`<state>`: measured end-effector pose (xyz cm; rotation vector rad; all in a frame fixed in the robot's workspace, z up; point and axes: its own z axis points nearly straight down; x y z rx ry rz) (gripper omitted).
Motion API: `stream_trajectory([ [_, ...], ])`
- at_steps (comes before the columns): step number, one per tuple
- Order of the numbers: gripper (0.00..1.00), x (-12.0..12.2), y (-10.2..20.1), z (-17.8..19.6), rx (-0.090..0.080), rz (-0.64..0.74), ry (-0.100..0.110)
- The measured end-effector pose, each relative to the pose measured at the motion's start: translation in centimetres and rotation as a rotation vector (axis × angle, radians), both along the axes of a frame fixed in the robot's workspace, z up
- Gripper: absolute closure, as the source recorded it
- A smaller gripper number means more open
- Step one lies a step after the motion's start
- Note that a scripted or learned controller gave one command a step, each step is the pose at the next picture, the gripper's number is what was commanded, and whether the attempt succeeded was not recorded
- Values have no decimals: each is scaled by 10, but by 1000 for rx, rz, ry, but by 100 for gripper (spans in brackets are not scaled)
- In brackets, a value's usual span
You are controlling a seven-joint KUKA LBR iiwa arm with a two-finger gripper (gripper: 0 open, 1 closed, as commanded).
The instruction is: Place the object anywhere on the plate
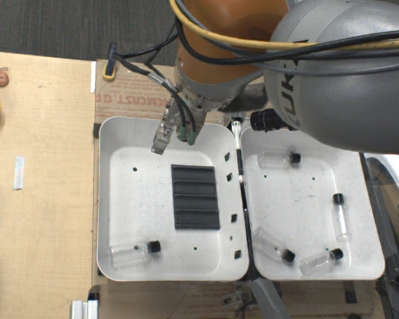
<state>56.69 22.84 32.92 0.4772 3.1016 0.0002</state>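
Inside left bin (116, 184), black ridged block (196, 197) lies flat

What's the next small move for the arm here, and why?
Probably shift the tool a little toward the camera, over the black ribbed plate. It hangs at the far edge of the left bin, just beyond the plate's far end, not above it. I cannot tell whether it carries anything; a capped tube lies in that bin's near corner.
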Motion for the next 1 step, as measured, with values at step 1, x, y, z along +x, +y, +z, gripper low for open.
stream_trajectory([
  [1, 100, -52, 0, 21, -1, 561, 1],
])
